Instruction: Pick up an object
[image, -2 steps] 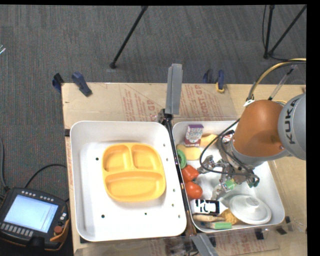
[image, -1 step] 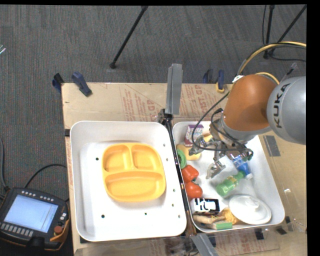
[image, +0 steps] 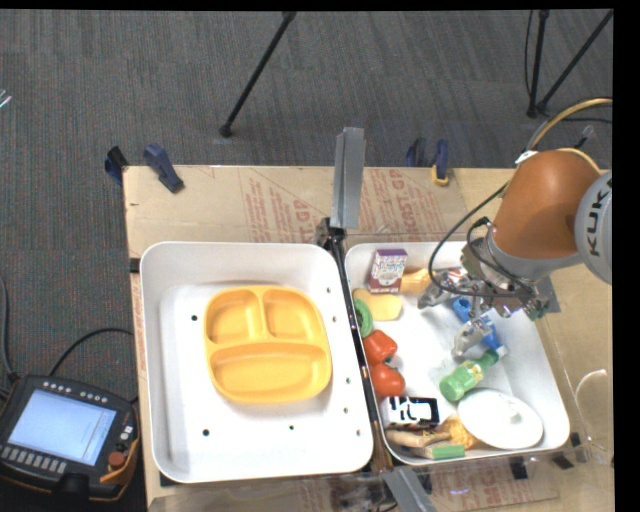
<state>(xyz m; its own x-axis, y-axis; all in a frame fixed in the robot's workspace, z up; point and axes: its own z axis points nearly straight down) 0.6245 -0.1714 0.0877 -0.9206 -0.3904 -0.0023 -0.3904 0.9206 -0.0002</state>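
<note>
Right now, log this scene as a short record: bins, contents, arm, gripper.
left bin: holds a yellow divided tray
right bin: holds a small purple carton, two red pieces by the left wall, a green bottle, a white round lid, a black-and-white item
arm: reaches in from the right, above the right bin
gripper: low over the right bin, just above the green bottle
grasp: cannot tell; nothing seen between the fingers
</note>
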